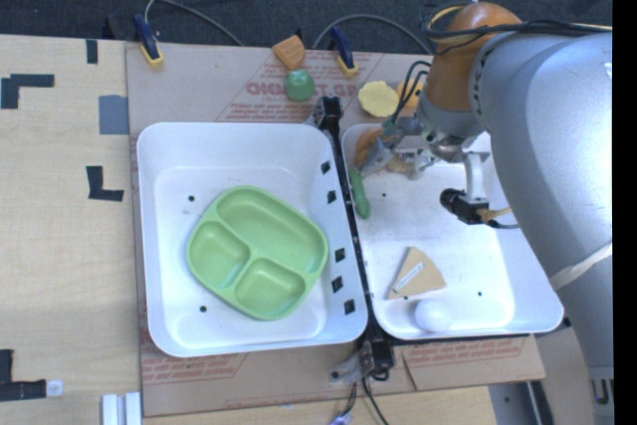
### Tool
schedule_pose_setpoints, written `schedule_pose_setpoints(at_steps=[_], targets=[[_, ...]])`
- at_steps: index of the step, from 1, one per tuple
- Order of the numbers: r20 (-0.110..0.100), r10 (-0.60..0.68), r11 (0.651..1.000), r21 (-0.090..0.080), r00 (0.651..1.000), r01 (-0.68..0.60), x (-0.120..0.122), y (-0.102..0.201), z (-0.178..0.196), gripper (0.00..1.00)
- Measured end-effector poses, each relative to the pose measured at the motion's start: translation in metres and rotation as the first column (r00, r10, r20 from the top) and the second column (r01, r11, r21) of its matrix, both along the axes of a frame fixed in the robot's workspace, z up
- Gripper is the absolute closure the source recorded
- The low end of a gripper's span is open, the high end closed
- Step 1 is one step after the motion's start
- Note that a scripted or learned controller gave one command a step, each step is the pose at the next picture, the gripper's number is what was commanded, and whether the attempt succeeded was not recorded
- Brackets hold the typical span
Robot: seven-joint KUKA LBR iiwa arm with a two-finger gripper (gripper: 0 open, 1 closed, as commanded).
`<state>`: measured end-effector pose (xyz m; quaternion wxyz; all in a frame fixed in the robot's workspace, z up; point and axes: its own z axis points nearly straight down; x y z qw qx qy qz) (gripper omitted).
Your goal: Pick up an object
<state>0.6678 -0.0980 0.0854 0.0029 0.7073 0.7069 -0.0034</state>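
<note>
My gripper (396, 152) hangs low over the far left corner of the right bin (498, 299), under the orange wrist band. An orange-brown object (367, 144) lies right beside it on its left, partly hidden by it. A slim green object (356, 193) leans along the bin's left wall just below the gripper. Nearer the front lie a tan wedge (417, 274) and a white egg-shaped object (432, 315). I see nothing lifted off the bin floor.
The left bin (169, 164) holds a green divided plate (257, 252). Behind the bins, on the cardboard, sit an orange block (289, 51), a green ball (299, 86) and a yellow object (378, 99). The grey arm (557, 144) covers the right bin's far right side.
</note>
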Motion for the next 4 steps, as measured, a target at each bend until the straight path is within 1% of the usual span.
schedule_pose_setpoints(at_steps=[1, 2, 3, 4], targets=[[0.002, 0.002, 1.0, 0.008, 1.0, -0.002, 0.001, -0.013, 0.049, 0.0], [0.002, 0.002, 1.0, 0.007, 1.0, -0.002, 0.001, -0.018, 0.0, 0.0], [0.002, 0.001, 1.0, 0.008, 1.0, -0.001, -0.071, -0.003, 0.001, 0.0], [0.002, 0.001, 1.0, 0.007, 1.0, -0.001, -0.071, -0.003, 0.01, 1.0]])
